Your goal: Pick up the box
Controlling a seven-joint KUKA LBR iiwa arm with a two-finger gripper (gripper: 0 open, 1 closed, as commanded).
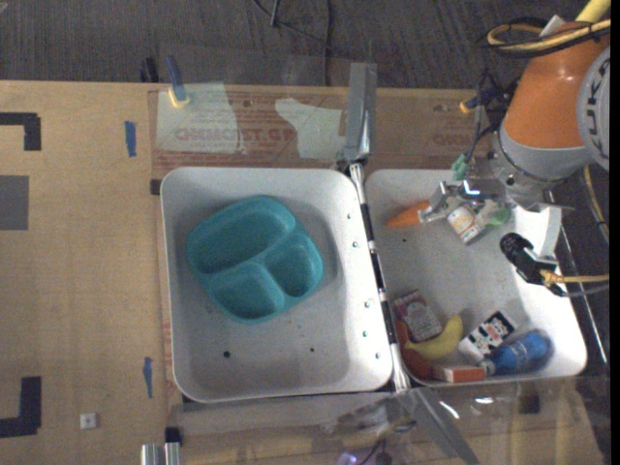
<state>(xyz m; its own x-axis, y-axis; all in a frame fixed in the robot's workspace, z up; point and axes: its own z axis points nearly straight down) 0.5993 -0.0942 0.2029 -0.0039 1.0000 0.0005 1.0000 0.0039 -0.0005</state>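
Orange arm shell point(562, 105): dark letters at right edge, cut off, apparently "UK". Clear sheet point(242, 124) on worktop: faint reddish mirrored print, unreadable. Small boxes in right bin point(572, 356): printing too small to read.

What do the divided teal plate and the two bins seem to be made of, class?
Teal plate: probably moulded plastic, matte, with rounded compartment ridges and one even colour. Left bin and right bin: likely thin white plastic or coated metal, smooth with rounded corners; which one is unclear.
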